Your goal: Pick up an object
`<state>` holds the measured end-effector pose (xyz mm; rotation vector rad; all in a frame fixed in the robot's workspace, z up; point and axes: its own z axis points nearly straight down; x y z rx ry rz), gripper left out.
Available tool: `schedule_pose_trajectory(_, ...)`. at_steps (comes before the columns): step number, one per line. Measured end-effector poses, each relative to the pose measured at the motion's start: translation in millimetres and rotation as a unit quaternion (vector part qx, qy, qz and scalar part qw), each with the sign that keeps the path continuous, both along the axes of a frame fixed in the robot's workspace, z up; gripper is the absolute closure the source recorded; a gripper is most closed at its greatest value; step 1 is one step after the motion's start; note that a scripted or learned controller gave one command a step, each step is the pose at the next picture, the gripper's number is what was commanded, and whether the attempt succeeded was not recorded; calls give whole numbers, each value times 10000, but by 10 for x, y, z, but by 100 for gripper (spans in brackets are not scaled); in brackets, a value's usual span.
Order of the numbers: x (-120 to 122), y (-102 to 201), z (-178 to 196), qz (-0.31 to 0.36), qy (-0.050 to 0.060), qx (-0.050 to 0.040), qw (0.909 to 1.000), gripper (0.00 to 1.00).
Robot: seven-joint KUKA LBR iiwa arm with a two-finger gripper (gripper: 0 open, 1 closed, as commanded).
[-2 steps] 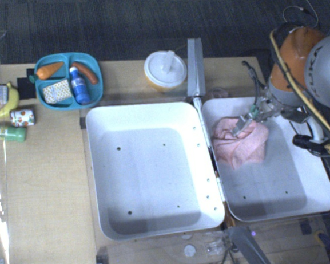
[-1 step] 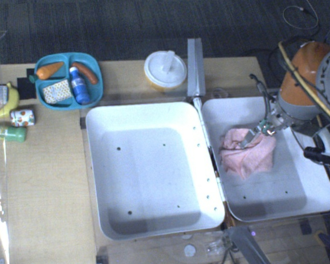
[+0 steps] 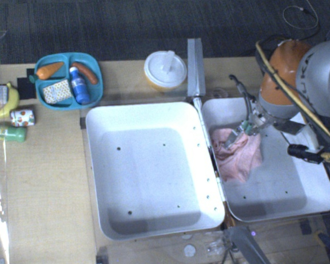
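Touching pink cloth (image 3: 237, 155), end effector (image 3: 244, 131), right bin (image 3: 286, 201)

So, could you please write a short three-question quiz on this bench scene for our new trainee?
1. True or false: the pink cloth lies in the left bin.
2. Which is over the cloth: (a) the gripper, (b) the lidded cup, (c) the blue tray?
3. What colour is the band above the arm's wrist?

Key: 1. False, it lies in the right bin. 2. (a). 3. Orange.
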<state>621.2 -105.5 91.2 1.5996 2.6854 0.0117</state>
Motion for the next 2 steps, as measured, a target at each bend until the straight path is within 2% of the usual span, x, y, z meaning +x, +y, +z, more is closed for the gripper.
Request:
schedule_pose_trajectory(1,20,21,104,9,-15,14,10000,100)
schedule_pose_trajectory(2,20,19,107,8,-16,12,10000,0)
